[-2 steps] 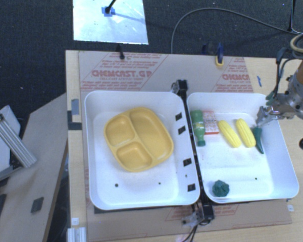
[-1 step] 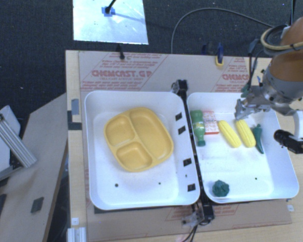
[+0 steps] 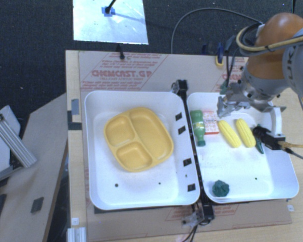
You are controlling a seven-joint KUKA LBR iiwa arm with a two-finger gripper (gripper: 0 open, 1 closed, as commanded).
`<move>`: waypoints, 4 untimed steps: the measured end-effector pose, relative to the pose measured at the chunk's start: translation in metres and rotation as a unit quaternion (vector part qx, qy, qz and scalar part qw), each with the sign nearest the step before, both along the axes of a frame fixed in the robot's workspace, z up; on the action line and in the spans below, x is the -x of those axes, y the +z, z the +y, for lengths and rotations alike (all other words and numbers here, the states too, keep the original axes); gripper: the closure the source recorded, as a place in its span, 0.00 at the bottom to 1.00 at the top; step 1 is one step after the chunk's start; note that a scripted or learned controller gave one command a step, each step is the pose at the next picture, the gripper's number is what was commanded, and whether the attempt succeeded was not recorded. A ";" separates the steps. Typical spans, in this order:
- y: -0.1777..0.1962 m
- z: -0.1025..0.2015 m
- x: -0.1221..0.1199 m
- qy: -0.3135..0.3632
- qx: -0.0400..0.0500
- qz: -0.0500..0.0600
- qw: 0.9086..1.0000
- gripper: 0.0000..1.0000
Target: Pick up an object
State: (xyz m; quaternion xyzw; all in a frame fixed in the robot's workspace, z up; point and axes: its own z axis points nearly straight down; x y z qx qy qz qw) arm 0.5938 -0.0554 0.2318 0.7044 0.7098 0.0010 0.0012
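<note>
The right bin holds a green bottle lying along its left wall. Beside the bottle lies a small red and white packet. Two yellow corn cobs lie side by side in the middle. A dark green tuft sits near the front edge. My gripper hangs over the bin's back part, just above the packet and the left cob's far end. Nothing shows held in it.
The left bin carries a yellow divided plate. A black hinge strip runs between the two bins. A slim dark green thing lies right of the corn. The arm's orange band looms over the back right.
</note>
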 end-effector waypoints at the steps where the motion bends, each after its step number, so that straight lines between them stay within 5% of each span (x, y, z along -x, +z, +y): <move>1: -0.002 0.039 -0.017 0.000 0.000 0.000 1.000 1.00; 3: 0.003 0.140 -0.052 0.000 0.000 0.000 1.000 1.00; 4: 0.003 0.138 -0.052 -0.001 0.000 0.000 1.000 0.00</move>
